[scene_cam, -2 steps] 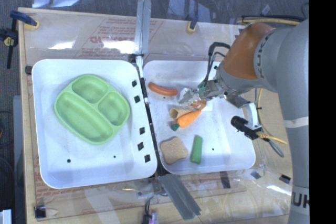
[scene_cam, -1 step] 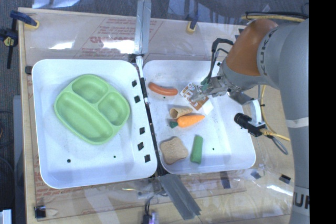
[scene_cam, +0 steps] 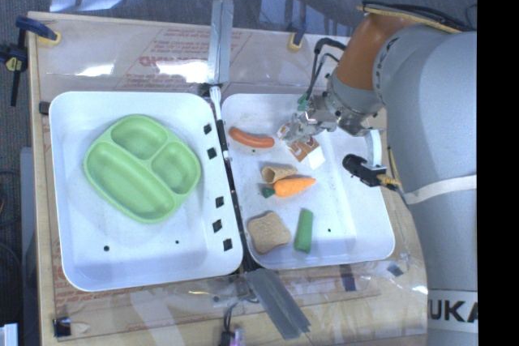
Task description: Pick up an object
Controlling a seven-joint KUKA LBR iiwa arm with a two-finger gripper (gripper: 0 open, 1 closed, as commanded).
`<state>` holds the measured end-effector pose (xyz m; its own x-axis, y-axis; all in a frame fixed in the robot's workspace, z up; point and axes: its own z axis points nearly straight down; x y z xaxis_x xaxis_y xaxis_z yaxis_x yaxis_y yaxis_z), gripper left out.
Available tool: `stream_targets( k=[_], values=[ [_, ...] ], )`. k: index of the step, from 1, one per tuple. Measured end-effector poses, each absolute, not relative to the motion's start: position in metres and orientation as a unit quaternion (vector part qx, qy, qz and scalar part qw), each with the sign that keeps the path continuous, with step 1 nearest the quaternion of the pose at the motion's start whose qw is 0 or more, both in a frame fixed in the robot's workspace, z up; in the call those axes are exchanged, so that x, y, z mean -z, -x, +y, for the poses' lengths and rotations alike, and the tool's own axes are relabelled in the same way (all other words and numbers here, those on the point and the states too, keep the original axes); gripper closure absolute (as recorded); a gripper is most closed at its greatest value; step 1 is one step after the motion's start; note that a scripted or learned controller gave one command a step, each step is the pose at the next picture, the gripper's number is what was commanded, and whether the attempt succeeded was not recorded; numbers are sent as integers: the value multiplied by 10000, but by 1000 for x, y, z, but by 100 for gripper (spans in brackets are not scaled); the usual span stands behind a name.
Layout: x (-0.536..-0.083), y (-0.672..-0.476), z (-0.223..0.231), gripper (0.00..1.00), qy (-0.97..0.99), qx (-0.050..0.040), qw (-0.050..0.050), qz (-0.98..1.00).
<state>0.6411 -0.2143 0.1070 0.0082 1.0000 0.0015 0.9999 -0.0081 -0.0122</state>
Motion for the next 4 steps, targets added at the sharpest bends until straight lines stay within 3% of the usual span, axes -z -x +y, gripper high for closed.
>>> stream_targets(
  k=[1,2,3,4],
  values=[
    [-203,-657,-158,100,6398,-4,0,-7686],
    [-202,-657,-158,0,6395,-5,3,-7688],
    [-116,-664,-190,0,6200,49,-91,-7846],
    [-109,-638,-209,0,6020,71,-155,-7983]
  ],
)
